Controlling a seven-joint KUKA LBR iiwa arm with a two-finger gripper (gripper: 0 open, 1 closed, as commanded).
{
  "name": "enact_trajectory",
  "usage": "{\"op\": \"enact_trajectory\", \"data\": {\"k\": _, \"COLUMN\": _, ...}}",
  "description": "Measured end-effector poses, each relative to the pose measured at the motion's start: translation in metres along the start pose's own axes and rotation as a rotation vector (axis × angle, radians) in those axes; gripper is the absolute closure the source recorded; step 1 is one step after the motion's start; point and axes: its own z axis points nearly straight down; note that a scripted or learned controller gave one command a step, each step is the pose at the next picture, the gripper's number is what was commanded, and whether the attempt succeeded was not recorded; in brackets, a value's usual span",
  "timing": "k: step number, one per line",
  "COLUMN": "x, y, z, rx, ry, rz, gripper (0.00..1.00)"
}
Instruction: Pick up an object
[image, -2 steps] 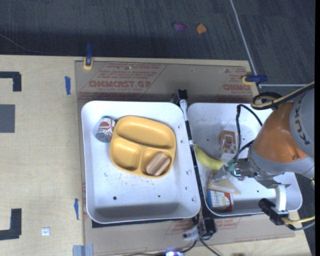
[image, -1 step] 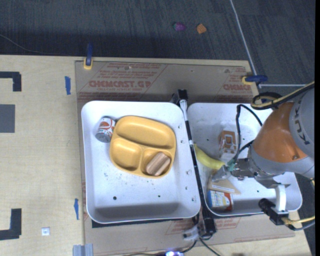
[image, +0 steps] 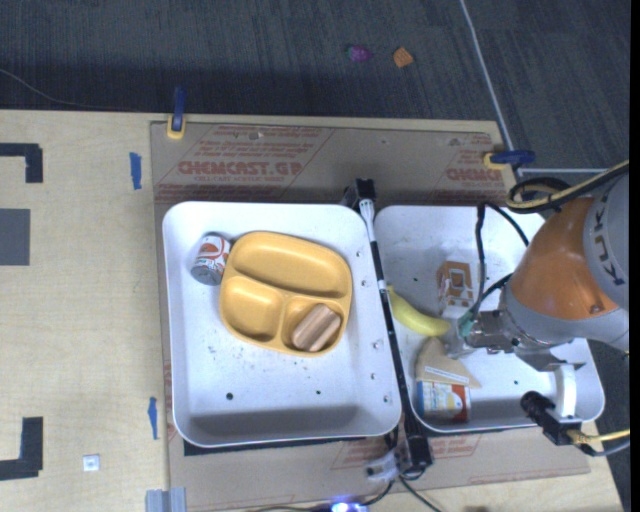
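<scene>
Plywood bench (image: 80, 300) over dark carpet (image: 250, 50) bears two white bins (image: 190, 400); jaws' state cannot be told.

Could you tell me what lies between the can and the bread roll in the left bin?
In the camera view, the yellow tray lies between the can and roll.

Pincer (image: 462, 332) low in right bin (image: 500, 225), beside banana (image: 418, 318).
</scene>
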Motion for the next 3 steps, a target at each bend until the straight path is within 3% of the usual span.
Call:
{"op": "enact_trajectory", "data": {"k": 1, "x": 0.0, "y": 0.0, "z": 0.0, "rx": 0.0, "ry": -0.001, "rz": 0.001, "gripper": 0.0}}
{"op": "enact_trajectory", "data": {"k": 3, "x": 0.001, "y": -0.002, "z": 0.011, "rx": 0.011, "ry": 0.013, "rz": -0.006, "gripper": 0.0}}
